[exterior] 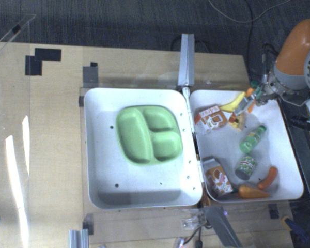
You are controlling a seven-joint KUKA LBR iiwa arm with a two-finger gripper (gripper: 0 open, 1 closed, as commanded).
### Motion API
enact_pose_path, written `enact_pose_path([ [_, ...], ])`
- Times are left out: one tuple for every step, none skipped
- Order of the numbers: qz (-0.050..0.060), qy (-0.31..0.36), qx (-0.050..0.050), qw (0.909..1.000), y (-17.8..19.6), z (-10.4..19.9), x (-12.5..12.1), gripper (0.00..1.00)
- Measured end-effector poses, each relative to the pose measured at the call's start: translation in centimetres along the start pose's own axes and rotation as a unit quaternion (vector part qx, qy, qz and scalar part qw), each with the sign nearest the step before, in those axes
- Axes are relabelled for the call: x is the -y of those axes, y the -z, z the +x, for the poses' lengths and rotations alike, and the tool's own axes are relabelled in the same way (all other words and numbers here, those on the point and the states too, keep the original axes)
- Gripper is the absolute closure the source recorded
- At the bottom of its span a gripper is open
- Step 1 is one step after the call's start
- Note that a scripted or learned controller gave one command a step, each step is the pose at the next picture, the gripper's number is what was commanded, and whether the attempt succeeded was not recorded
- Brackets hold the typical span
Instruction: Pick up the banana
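The yellow banana (230,105) lies at the back of the right bin (289,154), near its far wall. My gripper (245,105) reaches down from the upper right and sits right at the banana's right end, touching or overlapping it. From this angle I cannot see whether the banana is held. The arm's orange band (298,41) is above the bin's far right corner.
The right bin also holds a red-and-white carton (212,119), a green bottle (253,138), a can (246,167), a brown carton (218,180), a sausage (268,177) and a carrot (253,192). A green divided plate (149,133) lies in the left bin (101,185).
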State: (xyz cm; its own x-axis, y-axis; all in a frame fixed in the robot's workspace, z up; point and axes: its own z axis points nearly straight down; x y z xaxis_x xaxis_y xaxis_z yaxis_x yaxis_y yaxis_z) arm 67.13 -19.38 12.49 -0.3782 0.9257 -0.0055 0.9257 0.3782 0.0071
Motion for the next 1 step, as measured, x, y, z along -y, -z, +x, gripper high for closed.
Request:
enact_pose_path([
  [0.0,0.078,0.0,0.9969,-3.68,3.16,-0.02,0.0],
])
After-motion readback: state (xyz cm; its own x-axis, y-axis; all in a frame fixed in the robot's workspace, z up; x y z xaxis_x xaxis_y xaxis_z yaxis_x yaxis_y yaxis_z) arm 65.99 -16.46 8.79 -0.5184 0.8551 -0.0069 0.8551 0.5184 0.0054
